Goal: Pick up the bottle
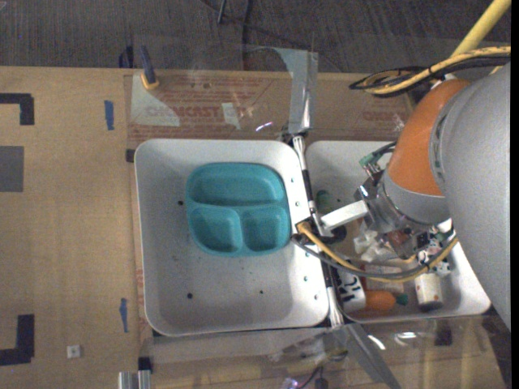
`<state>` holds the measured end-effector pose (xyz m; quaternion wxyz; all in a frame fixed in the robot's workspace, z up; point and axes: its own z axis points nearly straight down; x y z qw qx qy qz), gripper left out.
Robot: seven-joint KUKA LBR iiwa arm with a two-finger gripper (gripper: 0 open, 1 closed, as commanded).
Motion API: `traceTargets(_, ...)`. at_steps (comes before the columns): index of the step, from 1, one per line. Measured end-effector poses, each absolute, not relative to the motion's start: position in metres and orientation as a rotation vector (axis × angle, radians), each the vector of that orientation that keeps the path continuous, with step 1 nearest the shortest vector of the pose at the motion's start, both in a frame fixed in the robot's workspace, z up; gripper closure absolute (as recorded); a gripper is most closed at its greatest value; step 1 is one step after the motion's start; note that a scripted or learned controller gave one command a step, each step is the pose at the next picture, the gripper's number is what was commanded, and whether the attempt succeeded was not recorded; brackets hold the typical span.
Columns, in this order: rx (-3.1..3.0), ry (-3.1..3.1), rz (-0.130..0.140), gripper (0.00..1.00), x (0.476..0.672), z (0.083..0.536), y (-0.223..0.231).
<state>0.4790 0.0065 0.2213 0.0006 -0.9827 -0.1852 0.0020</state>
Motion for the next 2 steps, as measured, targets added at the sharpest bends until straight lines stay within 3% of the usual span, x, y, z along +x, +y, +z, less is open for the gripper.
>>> traceTargets(1,-3.114,-0.406,0.006,1.0,0.54,0.184,-0.039)
traceTargets(2,-3.11,-0.435,0.004,1.0,0.564,0.315,-0.081)
